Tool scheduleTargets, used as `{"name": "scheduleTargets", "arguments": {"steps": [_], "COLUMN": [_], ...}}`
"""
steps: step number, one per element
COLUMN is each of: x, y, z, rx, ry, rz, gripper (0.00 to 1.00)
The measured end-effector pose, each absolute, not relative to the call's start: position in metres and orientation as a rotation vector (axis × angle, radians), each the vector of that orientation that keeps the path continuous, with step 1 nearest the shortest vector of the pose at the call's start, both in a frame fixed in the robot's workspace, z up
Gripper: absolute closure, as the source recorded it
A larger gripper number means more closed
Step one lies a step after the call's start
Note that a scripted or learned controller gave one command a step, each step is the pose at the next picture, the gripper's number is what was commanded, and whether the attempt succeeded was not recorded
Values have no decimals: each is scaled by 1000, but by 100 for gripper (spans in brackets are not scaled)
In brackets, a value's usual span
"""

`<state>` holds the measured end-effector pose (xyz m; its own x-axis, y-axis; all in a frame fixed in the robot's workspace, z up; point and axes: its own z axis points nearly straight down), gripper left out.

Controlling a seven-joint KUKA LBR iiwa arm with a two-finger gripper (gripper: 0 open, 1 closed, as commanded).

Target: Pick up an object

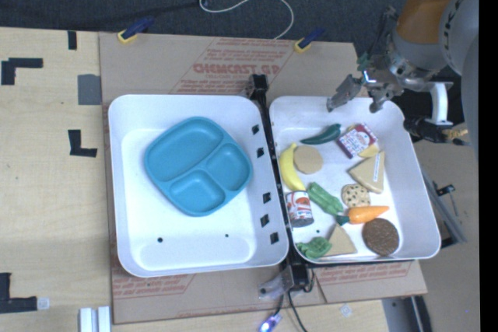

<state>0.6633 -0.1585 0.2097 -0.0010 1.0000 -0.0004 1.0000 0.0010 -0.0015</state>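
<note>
Above the right bin [412, 167], at its 12 o'clock edge, the gripper [359, 96] hangs with fingers spread, pinching nothing; crowded toys may make it miss the green pepper [321, 135].

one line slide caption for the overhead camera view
KUKA arm's open gripper hovers above the right bin of toy food; the left bin holds a blue divided plate.

Divided tray [199, 166] in the left bin [128, 114]; toy food [342, 190] crowded in the right bin [416, 167] beside it.
</note>
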Motion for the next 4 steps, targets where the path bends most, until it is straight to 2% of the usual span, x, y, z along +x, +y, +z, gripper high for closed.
{"name": "scheduleTargets", "arguments": {"steps": [1,2,3,4], "x": [631,574,527,487], "y": [-109,-62,-28,15], "z": [283,336,315,335], "rx": [-2217,-2215,-2214,-2213], "ry": [-2228,-2227,-2222,-2225], "rz": [-4,-3,5,2], "gripper": [0,0,0,0]}}
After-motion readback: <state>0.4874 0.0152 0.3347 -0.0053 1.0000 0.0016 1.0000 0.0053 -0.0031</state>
